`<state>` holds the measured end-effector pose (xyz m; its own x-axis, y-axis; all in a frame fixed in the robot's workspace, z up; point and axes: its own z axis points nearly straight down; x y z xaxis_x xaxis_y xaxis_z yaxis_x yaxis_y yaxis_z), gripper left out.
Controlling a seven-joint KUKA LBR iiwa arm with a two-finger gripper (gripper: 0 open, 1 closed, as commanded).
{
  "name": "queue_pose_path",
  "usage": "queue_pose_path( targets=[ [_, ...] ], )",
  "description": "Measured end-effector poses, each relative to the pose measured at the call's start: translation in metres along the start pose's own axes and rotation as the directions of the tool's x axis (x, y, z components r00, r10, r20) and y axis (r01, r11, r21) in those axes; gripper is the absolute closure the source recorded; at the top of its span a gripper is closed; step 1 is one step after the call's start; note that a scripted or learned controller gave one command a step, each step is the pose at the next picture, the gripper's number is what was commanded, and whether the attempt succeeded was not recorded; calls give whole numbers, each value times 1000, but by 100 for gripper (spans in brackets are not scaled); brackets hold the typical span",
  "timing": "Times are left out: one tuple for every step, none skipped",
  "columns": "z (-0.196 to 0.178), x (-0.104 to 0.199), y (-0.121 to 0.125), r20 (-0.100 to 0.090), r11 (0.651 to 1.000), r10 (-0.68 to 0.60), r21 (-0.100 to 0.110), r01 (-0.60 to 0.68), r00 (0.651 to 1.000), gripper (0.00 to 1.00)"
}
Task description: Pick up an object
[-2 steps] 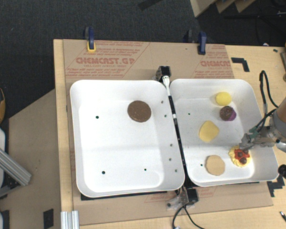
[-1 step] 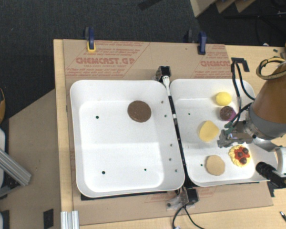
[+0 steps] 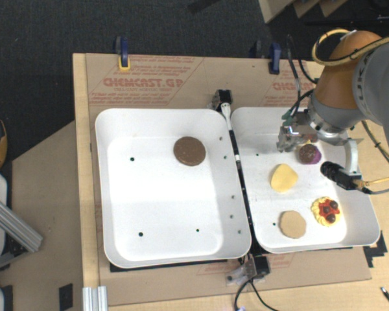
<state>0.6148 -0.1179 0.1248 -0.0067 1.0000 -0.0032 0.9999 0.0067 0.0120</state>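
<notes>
The right bin (image 3: 258, 127) holds a small purple round item (image 3: 309, 153), a pale yellow lump (image 3: 284, 177), a tan round biscuit (image 3: 292, 224) and a yellow tart with red berries (image 3: 327, 210). A brown disc (image 3: 190, 151) lies alone in the upper middle of the left bin (image 3: 107, 173). My gripper (image 3: 296, 140) hangs low over the upper part of the right bin, right beside the purple item and partly covering its top left. The grey and orange wrist hides how the jaws stand and whether anything is between them.
A black divider strip (image 3: 235, 164) runs between the two bins. A black plug and cable (image 3: 340, 175) hang from the arm over the right bin's right side. Blue clamps (image 3: 122, 52) grip the board's far edge.
</notes>
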Motion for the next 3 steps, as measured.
queue_pose_path(
  targets=[
    [-64,105,-13,-5,1000,-2,6,2,1000,100],
    [-123,232,33,-9,1000,-8,0,8,1000,100],
    [-176,184,57,-2,1000,10,2,-10,1000,100]
  ],
)
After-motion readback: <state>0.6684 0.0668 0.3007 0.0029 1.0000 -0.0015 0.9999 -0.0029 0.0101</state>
